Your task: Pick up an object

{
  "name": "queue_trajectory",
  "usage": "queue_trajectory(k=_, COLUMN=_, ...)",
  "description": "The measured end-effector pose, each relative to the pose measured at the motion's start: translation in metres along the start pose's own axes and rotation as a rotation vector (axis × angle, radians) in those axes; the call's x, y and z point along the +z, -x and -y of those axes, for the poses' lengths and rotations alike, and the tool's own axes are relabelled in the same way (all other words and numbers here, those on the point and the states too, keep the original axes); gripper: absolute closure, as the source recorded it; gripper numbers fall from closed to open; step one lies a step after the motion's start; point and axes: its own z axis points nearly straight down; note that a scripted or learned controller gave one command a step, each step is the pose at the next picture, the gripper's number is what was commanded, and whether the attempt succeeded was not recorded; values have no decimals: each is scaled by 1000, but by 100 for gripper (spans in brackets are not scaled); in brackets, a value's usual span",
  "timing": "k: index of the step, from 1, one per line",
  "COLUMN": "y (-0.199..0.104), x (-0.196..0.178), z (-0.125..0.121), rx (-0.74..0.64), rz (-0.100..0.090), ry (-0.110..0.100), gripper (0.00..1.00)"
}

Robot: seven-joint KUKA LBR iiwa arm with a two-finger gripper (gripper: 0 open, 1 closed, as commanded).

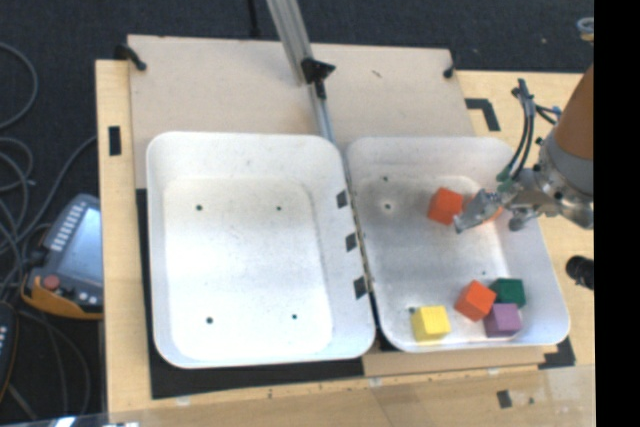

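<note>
Hand (478,213) beside orange block (446,206), right bin (400,165)

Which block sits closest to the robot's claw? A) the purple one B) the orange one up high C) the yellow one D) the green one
B: the upper orange block lies right beside the gripper, while the others cluster near the right bin's front edge.
</note>
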Motion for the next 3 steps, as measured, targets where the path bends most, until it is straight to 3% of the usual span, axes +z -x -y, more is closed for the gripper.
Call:
queue_trajectory(k=1, y=5, x=110, z=-75, rx=-3, rz=2, ry=1, gripper=0)
queue_trajectory(k=2, y=5, x=101, z=-75, rx=-8, rz=3, ry=0, gripper=100)
queue_trajectory(k=3, y=6, x=102, z=-75, rx=-9, rz=4, ry=-1, gripper=0)
